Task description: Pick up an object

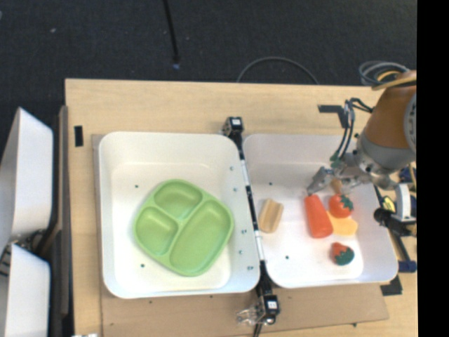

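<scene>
The two-finger gripper (pixel 335 180) hangs low in the right white bin (pixel 295 258), its grey fingers spread, pinching nothing. Below it lie a red-and-green strawberry toy (pixel 343 254), a smooth orange carrot-shaped piece (pixel 317 216), a yellow block (pixel 344 225) topped by a tomato-like toy (pixel 341 205), and a tan wooden block (pixel 270 215). The left white bin (pixel 119 258) holds a glossy green three-compartment plastic plate (pixel 184 227).

Pincer (pixel 335 181) grip unclear, arm (pixel 393 128) cropped

We see a light wooden bench (pixel 175 104) standing on dark carpet (pixel 105 27). A black cable (pixel 168 20) crosses that floor, and white panels (pixel 31 174) stand at the left.
</scene>
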Controlling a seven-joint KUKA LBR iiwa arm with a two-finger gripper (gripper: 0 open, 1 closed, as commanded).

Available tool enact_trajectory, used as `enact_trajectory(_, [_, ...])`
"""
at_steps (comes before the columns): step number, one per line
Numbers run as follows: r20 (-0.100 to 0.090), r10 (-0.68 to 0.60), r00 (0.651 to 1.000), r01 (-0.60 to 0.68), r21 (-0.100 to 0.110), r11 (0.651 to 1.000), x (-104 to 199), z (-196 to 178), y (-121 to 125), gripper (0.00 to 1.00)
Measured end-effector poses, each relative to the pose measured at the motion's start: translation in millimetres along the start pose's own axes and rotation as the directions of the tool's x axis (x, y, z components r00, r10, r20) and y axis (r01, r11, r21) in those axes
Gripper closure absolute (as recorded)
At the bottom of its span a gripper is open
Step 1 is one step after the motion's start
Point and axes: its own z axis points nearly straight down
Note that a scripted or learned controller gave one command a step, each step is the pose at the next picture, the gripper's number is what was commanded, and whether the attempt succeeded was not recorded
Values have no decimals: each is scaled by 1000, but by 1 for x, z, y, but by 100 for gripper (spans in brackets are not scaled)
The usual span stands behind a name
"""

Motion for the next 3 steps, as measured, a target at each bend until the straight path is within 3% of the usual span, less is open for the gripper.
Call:
enact_trajectory(1, [0,2,1000,-2,-1,1000,-2,36,0,0])
enact_trajectory(2, [1,3,1000,-3,-8,1000,-2,22,2,100])
enact_trajectory(3, [-1,-5,1000,5,-9,1000,-2,-23,7,100])
